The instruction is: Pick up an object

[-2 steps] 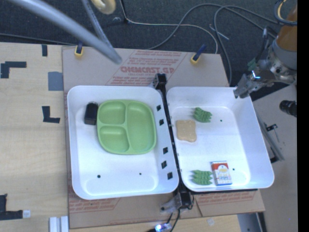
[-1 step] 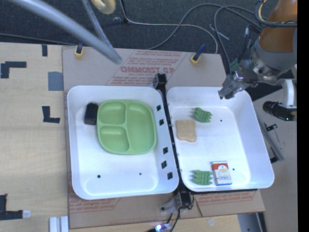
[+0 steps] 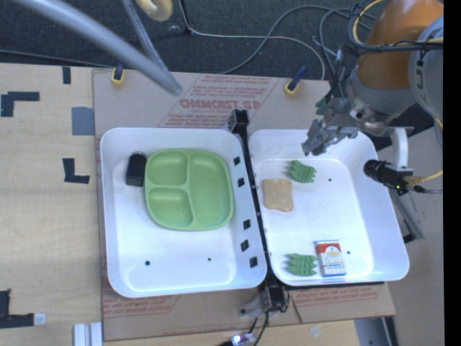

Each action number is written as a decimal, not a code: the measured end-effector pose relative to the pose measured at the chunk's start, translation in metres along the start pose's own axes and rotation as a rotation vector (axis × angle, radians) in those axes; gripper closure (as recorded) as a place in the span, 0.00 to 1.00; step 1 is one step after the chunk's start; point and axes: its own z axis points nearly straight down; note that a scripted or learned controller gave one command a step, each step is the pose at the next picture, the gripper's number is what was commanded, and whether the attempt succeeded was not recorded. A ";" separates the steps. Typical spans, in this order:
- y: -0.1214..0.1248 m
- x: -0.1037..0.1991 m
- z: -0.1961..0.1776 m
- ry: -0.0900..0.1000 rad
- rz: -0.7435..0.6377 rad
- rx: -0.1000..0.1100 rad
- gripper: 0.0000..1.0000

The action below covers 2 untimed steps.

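The end effector (image 3: 317, 144) hovers above the right bin (image 3: 374, 215), finger state unclear. Nearest is the green toy (image 3: 302, 171); descend straight, centre over it, then close.

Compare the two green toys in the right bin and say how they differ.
The upper green toy lies near the bin's far side, just below the tool; the lower green toy sits near the front edge. The upper one lies apart from the tan slice; the lower one lies right beside the small red-and-white box. Both are small, green and ridged.
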 end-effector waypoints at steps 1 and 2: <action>-0.001 0.050 0.019 0.000 0.000 0.000 1.00; -0.008 0.104 0.035 0.000 -0.001 0.001 1.00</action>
